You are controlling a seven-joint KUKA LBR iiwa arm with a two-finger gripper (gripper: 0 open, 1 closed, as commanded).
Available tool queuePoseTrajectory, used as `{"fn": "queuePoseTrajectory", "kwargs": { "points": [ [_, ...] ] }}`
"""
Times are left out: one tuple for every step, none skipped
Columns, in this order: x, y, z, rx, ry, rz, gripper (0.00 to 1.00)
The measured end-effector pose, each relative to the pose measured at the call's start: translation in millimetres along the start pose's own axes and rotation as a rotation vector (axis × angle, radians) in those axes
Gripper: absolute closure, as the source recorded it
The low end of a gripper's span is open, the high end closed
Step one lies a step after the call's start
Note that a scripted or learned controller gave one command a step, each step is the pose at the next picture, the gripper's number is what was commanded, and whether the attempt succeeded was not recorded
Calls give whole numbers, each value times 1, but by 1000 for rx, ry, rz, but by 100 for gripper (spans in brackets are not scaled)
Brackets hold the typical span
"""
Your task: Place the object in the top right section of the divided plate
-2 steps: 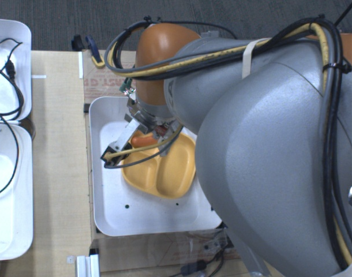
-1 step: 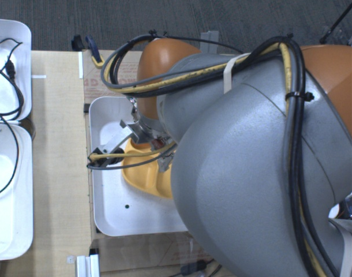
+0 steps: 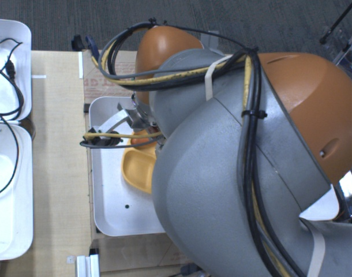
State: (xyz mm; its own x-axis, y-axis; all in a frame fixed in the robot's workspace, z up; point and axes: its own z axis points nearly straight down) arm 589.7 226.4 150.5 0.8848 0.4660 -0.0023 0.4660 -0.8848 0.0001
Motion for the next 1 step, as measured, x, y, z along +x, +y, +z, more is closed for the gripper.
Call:
{"fn": "queuePoseTrajectory", "kwargs": {
  "points": [
    [4, 33, -11, 0, 1, 116, 0]
  ]
}}
